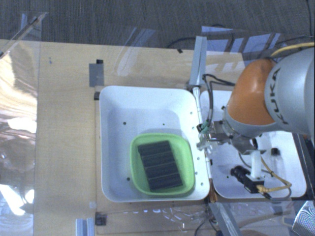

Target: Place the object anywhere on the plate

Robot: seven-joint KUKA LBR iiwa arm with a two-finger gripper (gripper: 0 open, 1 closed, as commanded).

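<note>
The desk [59, 132] is bare wood on the left. The left bin [147, 100] holds the green plate [184, 149], which sits toward the bin's near right corner, close to the wall shared with the other bin. That probably keeps it within easy reach of an arm that comes in from the right. The dark ribbed block [159, 165] lies flat on the plate, inside the rim and clear of it on all sides. Its long axis is turned slightly off the bin walls. I judge the placement condition is met as things lie. The block is a charcoal-grey rectangular slab crossed by several raised bands, matte and low in profile. It looks stable and unlikely to slide or roll. The tool [209, 137] hangs over the divider between the bins, just beside the plate's right edge and above it, touching neither plate nor block. The wrist covers it from above, so I cannot tell whether it is wide or narrow, and I see nothing held in it. The arm [275, 97] reaches across over the right bin [295, 171].
</note>
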